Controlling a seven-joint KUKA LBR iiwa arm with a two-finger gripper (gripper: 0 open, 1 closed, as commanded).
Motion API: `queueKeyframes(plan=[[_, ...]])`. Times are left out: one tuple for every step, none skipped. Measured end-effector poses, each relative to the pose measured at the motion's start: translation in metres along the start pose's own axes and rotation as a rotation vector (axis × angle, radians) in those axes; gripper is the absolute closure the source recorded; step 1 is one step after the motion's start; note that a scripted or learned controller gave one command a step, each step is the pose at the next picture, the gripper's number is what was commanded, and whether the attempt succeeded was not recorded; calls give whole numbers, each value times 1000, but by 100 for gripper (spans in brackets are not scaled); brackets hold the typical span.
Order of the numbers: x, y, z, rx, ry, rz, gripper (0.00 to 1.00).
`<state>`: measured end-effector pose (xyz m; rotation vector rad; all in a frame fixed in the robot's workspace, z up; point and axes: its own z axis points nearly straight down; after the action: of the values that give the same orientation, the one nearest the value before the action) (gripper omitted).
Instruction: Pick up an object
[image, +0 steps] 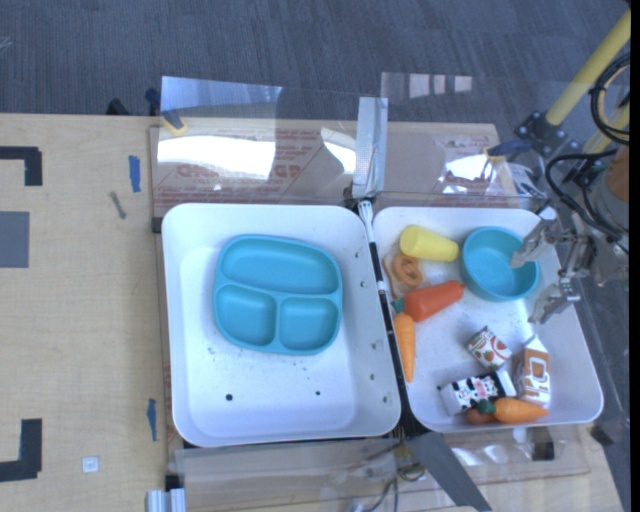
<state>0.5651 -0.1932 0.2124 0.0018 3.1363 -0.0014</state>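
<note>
You are at the start of the pick: the gripper (548, 272) hangs at the right edge of the right bin (590, 385), beside the blue bowl (498, 264), and nothing sits between its fingers. The two fingers look spread apart, one reaching toward the bowl's rim and the other lower down over bare bin floor, so I judge the hand released and waiting, not yet committed to any one thing. Your choices all lie in that right bin: a yellow cylinder (428, 243) next to the bowl, an orange pepper (432, 300) just below it, a long carrot (404, 346) against the left wall, a small carton (487, 348) and a taller orange carton (535, 372) near the middle, and a black-and-white toy (473, 390) touching a second carrot (518, 409) at the front wall. The left bin (190, 400) holds a blue divided plate (277, 294), well away from the hand. For the next move, you want a target with free space on both sides; the small carton is near and stands apart from its neighbours, so centre over it, then descend and close.
</note>
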Motion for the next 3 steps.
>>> queueKeyframes(plan=[[-48, 50, 107, -7, 13, -82, 0], [-12, 42, 124, 0, -5, -64, 0], [-34, 82, 124, 0, -8, 111, 0]])
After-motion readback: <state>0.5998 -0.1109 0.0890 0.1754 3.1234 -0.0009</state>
